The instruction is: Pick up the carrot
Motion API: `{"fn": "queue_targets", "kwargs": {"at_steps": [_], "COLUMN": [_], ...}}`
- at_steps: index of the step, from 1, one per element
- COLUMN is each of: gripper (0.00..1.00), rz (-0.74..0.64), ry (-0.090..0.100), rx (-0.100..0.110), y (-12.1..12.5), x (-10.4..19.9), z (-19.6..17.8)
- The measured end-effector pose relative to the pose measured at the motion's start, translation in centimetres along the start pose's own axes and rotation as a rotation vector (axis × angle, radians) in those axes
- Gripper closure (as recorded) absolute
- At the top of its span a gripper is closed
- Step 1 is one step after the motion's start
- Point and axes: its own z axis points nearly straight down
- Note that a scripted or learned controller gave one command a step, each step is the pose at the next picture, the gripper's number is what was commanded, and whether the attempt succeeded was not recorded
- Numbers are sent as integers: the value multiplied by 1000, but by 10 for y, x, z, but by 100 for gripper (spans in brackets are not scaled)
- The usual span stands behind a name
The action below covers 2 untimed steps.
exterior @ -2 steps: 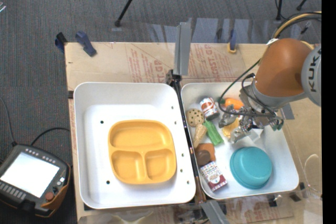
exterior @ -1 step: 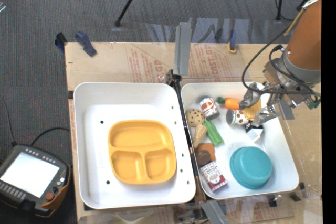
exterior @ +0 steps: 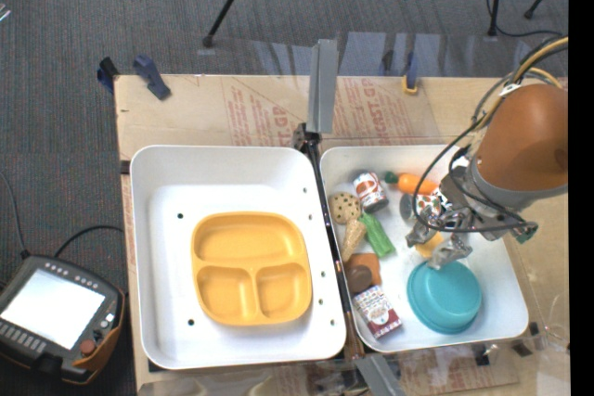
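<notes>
Two white bins side by side on a cardboard-covered surface (exterior: 213, 107). In the left bin (exterior: 153, 172), a yellow divided plate (exterior: 251, 278), lying flat near the middle.

In the right bin (exterior: 506, 292), toward its far side, the carrot (exterior: 409, 184): orange, lying just right of a small can with a red label (exterior: 371, 191), partly crossed by a dark cable. Apart from the gripper, a little farther and to the left of it.

Reaching in from the right, the grey arm with its orange band (exterior: 524, 139). Below it the gripper (exterior: 443, 241), low over the right half of the right bin, just beyond a teal bowl (exterior: 445, 297). Fingers (exterior: 457, 248) spread apart, with nothing seen held between them. A small yellow piece (exterior: 424, 243) just under the left side of the gripper; hard to tell what it is.

Along the left side of the right bin, from far to near: a speckled cookie (exterior: 345, 207), a pale cone (exterior: 353, 238), a green stick-shaped item (exterior: 378, 235), a brown block (exterior: 364, 272), and a small red-and-white carton (exterior: 378, 311) at the near edge.

On the floor to the left, a handheld pendant with a bright screen (exterior: 56, 315). At the far left corner of the surface, a blue clamp (exterior: 150, 76).
</notes>
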Motion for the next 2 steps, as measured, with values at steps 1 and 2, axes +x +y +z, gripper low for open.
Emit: {"fn": "queue_targets", "kwargs": {"at_steps": [1, 2], "gripper": [100, 100], "rz": [87, -206], "ry": [-3, 3], "rx": [2, -4], "y": [-2, -28], "x": [-17, -23], "z": [-43, 39]}}
